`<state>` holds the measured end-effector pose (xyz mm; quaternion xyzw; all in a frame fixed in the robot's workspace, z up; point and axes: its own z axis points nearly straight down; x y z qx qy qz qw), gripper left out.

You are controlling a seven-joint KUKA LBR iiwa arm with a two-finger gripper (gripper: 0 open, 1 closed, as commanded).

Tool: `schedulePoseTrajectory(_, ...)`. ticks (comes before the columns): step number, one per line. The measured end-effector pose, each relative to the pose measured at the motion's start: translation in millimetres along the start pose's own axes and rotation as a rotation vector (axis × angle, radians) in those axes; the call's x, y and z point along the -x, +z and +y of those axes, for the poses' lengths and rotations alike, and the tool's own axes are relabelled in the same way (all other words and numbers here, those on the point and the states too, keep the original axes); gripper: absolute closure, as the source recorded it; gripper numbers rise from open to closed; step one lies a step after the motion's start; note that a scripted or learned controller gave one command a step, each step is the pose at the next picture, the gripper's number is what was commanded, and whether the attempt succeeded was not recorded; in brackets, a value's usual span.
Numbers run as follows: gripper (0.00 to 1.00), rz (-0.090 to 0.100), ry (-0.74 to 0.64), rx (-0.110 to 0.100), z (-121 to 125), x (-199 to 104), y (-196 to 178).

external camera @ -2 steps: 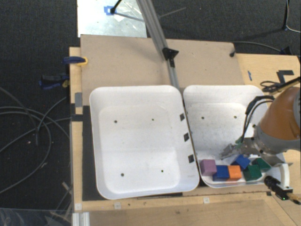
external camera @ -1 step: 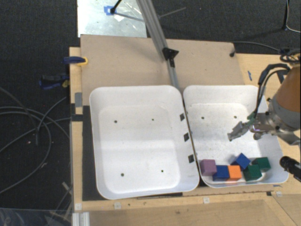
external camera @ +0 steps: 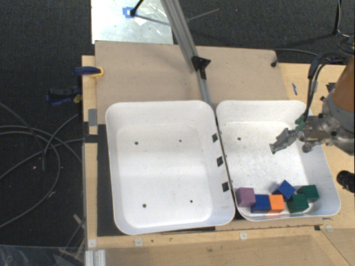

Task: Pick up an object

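**Gripper high over right bin, blocks crowd near edge**

Gripper (external camera: pixel 279 143) hangs above the right bin (external camera: pixel 249 121); can't tell its state. Purple block (external camera: pixel 245 195), blue, orange (external camera: pixel 277 203) and green blocks sit packed along the near wall. Risk: tight cluster plus wall could block a clean descent, so a miss or nudge is likely.

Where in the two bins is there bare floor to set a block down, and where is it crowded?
The left bin is bare floor wall to wall. In the right bin, the far half and the strip along the divider are bare. The gripper hangs over its middle. The near edge is crowded: purple block, blue blocks, orange block and green blocks sit packed together.
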<state>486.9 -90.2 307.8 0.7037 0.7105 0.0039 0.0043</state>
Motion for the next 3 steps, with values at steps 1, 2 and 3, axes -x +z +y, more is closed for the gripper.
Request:
schedulePoseTrajectory(1,0.00,0.000,0.011,-0.015,14,35,78)
schedulePoseTrajectory(2,0.00,0.002,0.009,-0.018,6,34,171)
schedulePoseTrajectory(3,0.00,-0.001,0.001,0.000,30,12,61)
